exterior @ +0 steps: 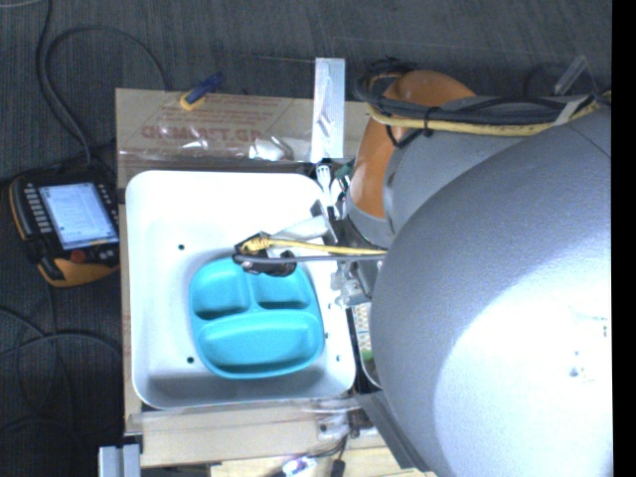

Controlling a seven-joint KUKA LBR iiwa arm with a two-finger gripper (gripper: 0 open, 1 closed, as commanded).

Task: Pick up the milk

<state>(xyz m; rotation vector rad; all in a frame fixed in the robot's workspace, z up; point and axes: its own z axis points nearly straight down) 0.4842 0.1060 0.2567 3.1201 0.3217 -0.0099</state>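
My grey arm reaches in from the right and covers nearly all of the right bin. Below the orange band (pixel 370 172), my gripper (pixel 336 232) hangs over the wall between the two bins, at the right edge of the left bin (pixel 159 266). The wrist hides the fingers. A blue divided plate (pixel 256 316) lies in the front half of the left bin, just left of the gripper. A thin strip of the right bin (pixel 362 341) shows beside the arm, with something greenish in it that I cannot make out.
A brown board (pixel 229 117) with clear plastic wrap and a blue clip (pixel 202 88) lies behind the left bin. A teach pendant (pixel 68 222) sits on the dark floor to the left, with cables around it.
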